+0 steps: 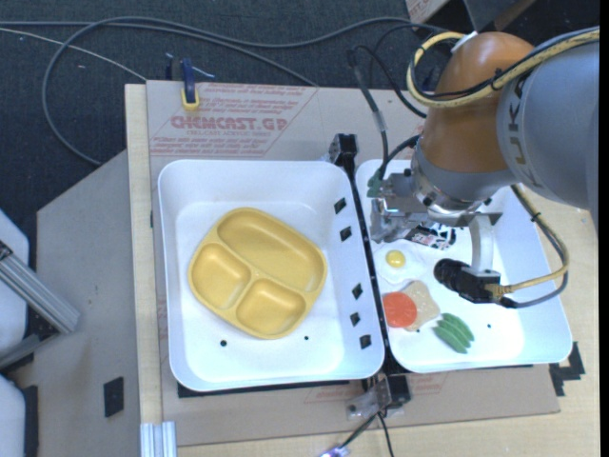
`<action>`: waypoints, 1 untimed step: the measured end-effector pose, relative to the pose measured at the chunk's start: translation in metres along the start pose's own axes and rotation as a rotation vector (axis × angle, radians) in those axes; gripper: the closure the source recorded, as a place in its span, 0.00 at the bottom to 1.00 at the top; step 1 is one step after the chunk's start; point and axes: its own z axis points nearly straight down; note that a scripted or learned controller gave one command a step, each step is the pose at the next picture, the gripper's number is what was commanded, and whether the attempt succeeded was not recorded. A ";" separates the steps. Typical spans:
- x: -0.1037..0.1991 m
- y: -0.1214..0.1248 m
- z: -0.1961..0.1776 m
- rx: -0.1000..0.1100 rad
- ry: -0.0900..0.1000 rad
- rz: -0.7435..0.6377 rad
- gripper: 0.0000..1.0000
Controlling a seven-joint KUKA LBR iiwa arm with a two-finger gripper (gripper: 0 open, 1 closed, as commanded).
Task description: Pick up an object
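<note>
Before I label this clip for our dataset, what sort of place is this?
Probably a robotics lab bench for pick tests: two white bins, a yellow divided plate, toy food such as a green pea pod, and loose cables on dark carpet.

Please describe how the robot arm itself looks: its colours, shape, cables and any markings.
The arm has smooth, rounded grey housing with a glossy orange band above the wrist. Dark letters run along the grey shell. A yellow cable loops by the orange part, with black cables beside it. The wrist ends in a silver metal gripper assembly.
</note>
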 end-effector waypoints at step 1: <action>0.049 0.011 0.010 0.000 0.000 0.000 1.00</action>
